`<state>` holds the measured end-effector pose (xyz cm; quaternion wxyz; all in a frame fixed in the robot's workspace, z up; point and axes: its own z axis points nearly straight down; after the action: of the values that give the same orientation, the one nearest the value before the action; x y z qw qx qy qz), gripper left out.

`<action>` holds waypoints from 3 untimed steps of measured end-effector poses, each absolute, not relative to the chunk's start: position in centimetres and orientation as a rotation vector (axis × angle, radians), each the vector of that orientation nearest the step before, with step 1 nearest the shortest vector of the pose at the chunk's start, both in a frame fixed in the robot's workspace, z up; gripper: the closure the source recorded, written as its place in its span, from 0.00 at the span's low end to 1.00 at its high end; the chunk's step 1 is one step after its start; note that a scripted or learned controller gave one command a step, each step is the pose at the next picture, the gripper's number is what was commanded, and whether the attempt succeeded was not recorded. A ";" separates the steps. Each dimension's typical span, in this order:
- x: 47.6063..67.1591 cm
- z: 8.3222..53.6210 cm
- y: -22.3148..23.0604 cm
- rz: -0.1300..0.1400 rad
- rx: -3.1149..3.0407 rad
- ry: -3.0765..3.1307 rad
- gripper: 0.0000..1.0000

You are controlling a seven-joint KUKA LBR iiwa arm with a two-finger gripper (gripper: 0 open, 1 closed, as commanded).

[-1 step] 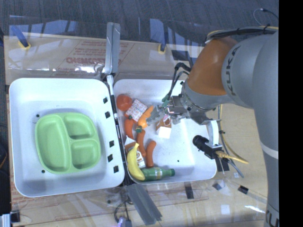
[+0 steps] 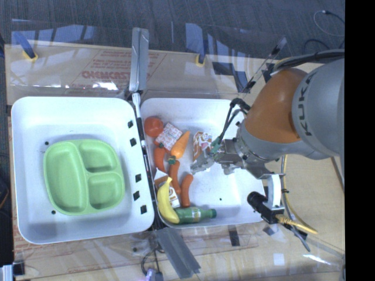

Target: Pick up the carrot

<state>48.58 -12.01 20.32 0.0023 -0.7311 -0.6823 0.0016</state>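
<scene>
An orange carrot lies slanted in the left half of the right bin, among other food items. My gripper reaches in from the right and hangs low over the bin's middle, just right of and slightly below the carrot. A brown and white snack packet sits between the gripper and the carrot. I see nothing held by the gripper.
Around the carrot lie a red tomato, a red and white packet, more orange carrot-like pieces, a banana and a green bottle. The left bin holds a green divided plate.
</scene>
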 end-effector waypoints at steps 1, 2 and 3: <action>56.9 18.9 -5.9 0.008 -2.454 -1.954 0.00; 59.7 11.4 -11.8 -0.024 -2.649 -1.708 0.00; 59.7 12.2 -11.7 -0.018 -2.638 -1.715 1.00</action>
<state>59.67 -11.71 12.20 -0.0026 -0.8385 -0.5449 -0.0057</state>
